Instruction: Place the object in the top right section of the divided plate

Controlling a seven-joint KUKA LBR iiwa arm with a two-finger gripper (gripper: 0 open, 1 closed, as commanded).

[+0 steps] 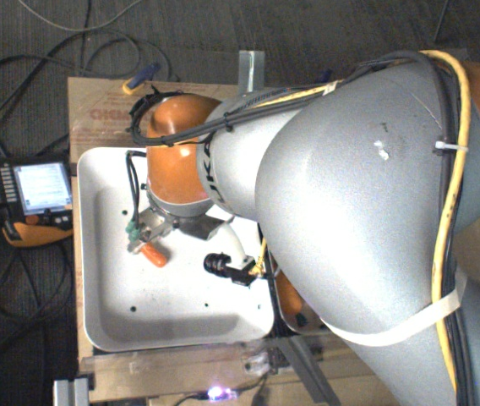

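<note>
A small orange object (155, 256), short and stubby, lies on the floor of the left white bin (181, 311), left of its middle. My gripper (143, 237) hangs below the orange wrist band and points down into this bin. Its tip is right at the orange object's upper left end. The view from above does not let me tell whether the object is between the gripper's tips or only beside them. A small green bit (128, 227) shows just left of the gripper.
The arm's big grey body covers most of the right bin; a patch of something orange (287, 299) peeks out under it at that bin's left edge. A handheld screen (41, 189) lies on the floor left of the bench.
</note>
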